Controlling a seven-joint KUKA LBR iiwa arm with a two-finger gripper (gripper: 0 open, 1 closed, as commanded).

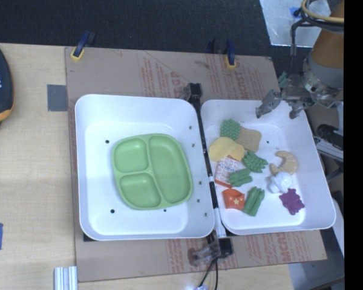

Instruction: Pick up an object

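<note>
Two white bins sit side by side: the left bin holds a green divided plate, its long axis running from upper left to lower right. The right bin carries the small objects, all below and left of the jaws. The gripper hangs over that bin's far right corner, jaws spread apart with nothing between them. Nearest beneath lie a green waffle piece and tan cracker; farther down, a yellow piece, a croissant and purple grapes.
</note>
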